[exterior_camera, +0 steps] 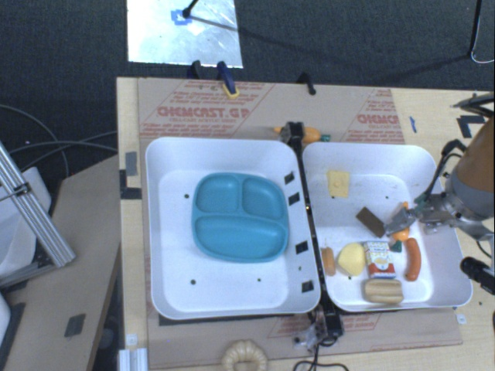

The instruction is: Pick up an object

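The right bin holds several toy foods. A pale yellow cheese square lies toward the back and a dark brown block in the middle. Along the front lie a small orange carrot, a yellow round fruit, a red-and-white carton, a tan bread roll and a red sausage. My gripper reaches in from the right, low in the bin. It is just right of the brown block and above a small orange piece. I see nothing held in it.
The left bin contains a blue divided plate. A black divider with clips runs between the bins. The grey arm crosses the right bin's right wall. Cardboard lies under both bins.
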`<state>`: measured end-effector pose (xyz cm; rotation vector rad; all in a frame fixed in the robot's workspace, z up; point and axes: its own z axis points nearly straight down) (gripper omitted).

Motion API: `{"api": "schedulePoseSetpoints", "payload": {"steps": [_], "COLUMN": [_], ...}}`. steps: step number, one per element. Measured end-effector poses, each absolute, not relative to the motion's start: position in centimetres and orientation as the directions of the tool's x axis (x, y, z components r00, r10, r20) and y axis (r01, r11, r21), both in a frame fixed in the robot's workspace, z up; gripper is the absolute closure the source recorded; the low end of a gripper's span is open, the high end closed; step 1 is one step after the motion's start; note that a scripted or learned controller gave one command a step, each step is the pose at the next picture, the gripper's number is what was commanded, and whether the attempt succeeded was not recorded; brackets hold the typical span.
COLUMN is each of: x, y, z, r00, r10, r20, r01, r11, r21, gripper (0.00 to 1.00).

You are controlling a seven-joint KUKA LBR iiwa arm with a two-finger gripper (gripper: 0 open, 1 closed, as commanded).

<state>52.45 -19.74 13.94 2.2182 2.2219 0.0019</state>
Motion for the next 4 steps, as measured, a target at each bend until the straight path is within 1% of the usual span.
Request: {"api": "schedulePoseSetpoints", "payload": {"steps": [1, 2, 3, 4], "x": [52.6, 52.6, 53.3, 53.0], "y": [-19.7, -19.7, -19.7, -18.7], "z": [8.9, 10.0, 14.4, 19.4], "r00": [-0.001, -0.001, -0.004, -0.004], "r10": [1.000, 1.000, 1.000, 1.000], "r20": [0.000, -0.001, -0.001, 0.000], "r01": [1.000, 1.000, 1.000, 1.000], "r11": [0.001, 0.001, 0.004, 0.004], "r21": [0.002, 0.003, 0.004, 0.001], "gripper": [0.00, 1.00, 1.00, 1.00]}}
